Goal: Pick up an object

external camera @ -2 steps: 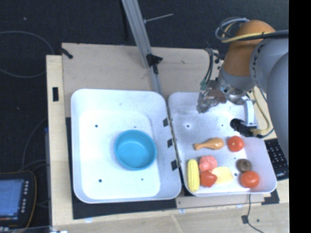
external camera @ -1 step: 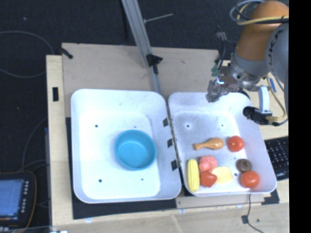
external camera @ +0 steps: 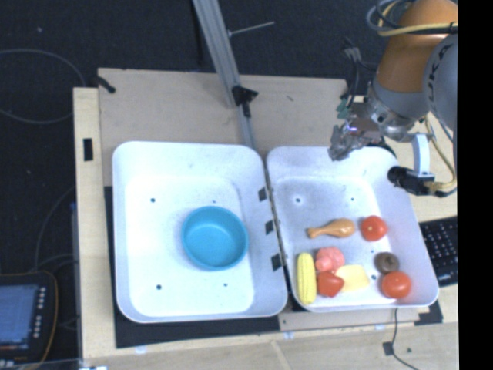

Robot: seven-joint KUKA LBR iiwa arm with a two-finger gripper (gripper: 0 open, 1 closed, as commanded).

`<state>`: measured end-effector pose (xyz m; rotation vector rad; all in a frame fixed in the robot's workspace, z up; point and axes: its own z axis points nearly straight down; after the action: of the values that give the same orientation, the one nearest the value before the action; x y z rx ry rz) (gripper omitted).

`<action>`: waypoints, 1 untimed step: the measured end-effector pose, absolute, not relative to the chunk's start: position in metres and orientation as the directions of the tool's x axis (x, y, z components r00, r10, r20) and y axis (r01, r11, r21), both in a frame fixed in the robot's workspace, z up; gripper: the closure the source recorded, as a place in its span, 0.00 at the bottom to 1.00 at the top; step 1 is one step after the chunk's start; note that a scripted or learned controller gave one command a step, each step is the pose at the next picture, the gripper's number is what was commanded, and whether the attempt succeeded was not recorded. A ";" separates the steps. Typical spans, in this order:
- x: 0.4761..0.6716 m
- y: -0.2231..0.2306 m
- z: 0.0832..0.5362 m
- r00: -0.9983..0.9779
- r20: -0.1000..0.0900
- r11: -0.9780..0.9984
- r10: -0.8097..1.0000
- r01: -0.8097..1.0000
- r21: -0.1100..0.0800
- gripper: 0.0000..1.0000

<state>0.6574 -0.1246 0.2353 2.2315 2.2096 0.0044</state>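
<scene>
Above right bin's point(external camera: 323, 160) far rim: end effector point(external camera: 341, 149) hovering, grip state unclear, nothing visibly held.

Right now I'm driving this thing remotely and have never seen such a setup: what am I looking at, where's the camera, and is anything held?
You see one picture from a fixed camera above the bench, looking down at a slant. The grey arm with the orange band reaches in from the right. Its claw hangs over the far edge of the right bin; I see nothing in it. The left bin holds a blue bowl. The right bin holds toy food near its front: a chicken drumstick, three tomatoes, a corn cob, a pink piece, a yellow piece and a brown round piece.
</scene>
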 end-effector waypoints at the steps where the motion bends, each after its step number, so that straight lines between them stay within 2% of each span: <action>1: 0.633 -0.074 0.248 -0.008 0.003 0.008 1.000 1.000 0.000 1.00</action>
<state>0.6325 -0.0738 0.2477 2.2138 2.2320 0.0036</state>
